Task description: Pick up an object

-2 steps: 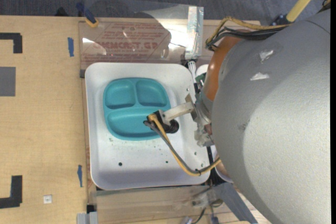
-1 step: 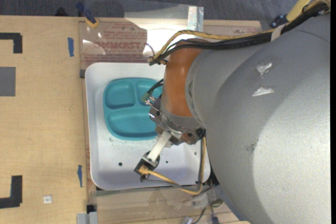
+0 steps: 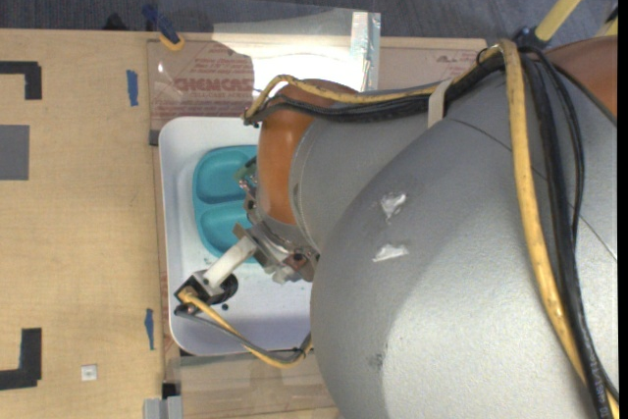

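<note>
Teal object (image 3: 216, 196) lies in the white bin (image 3: 177, 211), in its upper half (possibly two pieces, we see it poorly). Our grey arm (image 3: 442, 260) covers its right edge. Whether the gripper (image 3: 259, 245) is open, we cannot tell.

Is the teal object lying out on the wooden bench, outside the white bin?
No, the teal object lies inside the white bin, well within its walls.
</note>
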Motion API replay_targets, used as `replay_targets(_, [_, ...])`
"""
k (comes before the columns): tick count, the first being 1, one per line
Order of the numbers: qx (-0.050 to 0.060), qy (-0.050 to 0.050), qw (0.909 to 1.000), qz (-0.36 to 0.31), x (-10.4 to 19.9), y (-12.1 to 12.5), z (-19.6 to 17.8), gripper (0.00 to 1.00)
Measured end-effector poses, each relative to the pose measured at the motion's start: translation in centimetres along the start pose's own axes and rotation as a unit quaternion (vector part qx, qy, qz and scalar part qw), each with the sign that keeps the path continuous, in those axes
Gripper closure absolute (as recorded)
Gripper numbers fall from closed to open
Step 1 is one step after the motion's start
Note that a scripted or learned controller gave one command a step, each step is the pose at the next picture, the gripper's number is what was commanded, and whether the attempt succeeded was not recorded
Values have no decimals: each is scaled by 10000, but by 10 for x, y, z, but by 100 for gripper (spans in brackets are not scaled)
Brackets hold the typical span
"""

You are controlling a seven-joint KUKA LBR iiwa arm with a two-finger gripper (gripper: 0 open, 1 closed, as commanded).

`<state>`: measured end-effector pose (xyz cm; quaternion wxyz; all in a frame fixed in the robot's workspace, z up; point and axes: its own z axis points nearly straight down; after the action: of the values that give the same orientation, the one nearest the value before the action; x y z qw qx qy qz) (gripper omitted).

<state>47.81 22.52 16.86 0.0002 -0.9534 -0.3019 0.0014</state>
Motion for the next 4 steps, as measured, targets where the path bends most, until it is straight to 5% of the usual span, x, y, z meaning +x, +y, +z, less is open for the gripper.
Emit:
replay_targets(1, [-1, 15, 9885, 1514, 1, 1, -16, 100])
replay_targets(2, [-4, 19, 9883, 1524, 1, 1, -26, 100])
replay_targets(3, [10, 66, 9781, 2079, 0, 5, -231, 100])
replay_targets(4, [-9, -21, 9786, 2056, -21, 30, -119, 100])
